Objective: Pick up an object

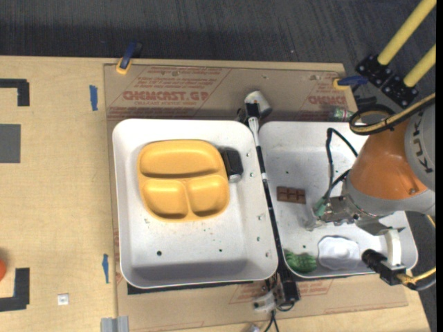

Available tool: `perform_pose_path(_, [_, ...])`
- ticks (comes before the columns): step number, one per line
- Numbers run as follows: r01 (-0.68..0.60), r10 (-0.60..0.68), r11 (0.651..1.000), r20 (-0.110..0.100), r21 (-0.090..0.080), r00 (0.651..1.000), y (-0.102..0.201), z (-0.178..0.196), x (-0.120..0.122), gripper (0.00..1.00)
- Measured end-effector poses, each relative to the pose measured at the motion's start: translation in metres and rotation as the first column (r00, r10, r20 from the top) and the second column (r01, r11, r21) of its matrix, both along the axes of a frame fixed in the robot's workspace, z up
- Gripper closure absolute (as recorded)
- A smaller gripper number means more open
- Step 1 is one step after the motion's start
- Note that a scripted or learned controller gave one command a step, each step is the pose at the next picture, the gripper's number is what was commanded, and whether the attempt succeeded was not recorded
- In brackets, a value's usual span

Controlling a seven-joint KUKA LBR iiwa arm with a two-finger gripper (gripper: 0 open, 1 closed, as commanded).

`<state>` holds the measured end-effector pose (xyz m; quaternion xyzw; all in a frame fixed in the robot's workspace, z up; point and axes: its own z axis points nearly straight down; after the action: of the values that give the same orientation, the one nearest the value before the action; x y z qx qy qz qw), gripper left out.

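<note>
At the right bin's (pixel 277 151) near edge lie a green object (pixel 300 260) and a white object (pixel 337 252), loose and pickable. The gripper (pixel 332 211) hovers just above them; its closure cannot be told. A brown block (pixel 291 195) sits mid-bin. The left bin (pixel 131 254) holds a yellow tray (pixel 184 178).

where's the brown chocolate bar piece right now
The small brown rectangular chocolate-bar piece lies flat in the right white bin, near its left wall, up-left of the green leafy toy.

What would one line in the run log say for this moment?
arm: over right bin | gripper: low, grasp unclear | nearby: brown block, white object, green object | left bin: yellow tray
</note>
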<state>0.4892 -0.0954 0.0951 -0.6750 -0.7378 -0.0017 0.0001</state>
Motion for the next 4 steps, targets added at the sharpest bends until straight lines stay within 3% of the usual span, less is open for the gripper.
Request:
perform_pose_path(1, [0.423,-0.423,0.906,-0.001,-0.003,0.906,-0.055,0.065,-0.01,1.0])
perform_pose_path(2, [0.423,-0.423,0.906,-0.001,-0.003,0.906,-0.055,0.065,-0.01,0.0])
perform_pose_path(3, [0.308,-0.308,0.951,0.0,-0.003,0.951,-0.081,-0.01,0.058,0.0])
perform_pose_path(4, [0.05,-0.05,0.999,0.0,-0.003,0.999,-0.054,-0.01,0.115,0.0])
